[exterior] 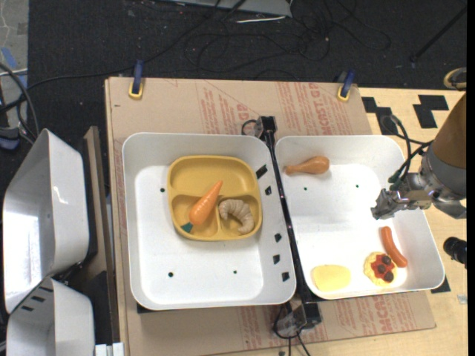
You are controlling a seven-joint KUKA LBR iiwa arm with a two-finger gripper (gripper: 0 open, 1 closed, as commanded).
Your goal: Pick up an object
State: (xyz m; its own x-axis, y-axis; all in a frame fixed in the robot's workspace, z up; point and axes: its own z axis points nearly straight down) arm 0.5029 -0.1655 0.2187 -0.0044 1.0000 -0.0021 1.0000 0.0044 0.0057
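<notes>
My gripper (386, 204) hangs over the right side of the right bin (338, 191), just above a red sausage (393, 246) that lies near the bin's right wall. A brown chicken drumstick (309, 167) rests at the bin's far side. Along the near edge lie a flat yellow disc (331, 277) and a small yellow tart with red berries (382, 268). In the left bin (148, 221) a yellow divided plate (182, 176) holds an orange carrot (205, 202) and a pale shrimp (237, 213).
The bins sit side by side on a cardboard-covered bench (223, 102) held by two clamps at the far edge. White boxes (37, 221) stand off the bench to the left. Cables lie on the dark floor behind.
</notes>
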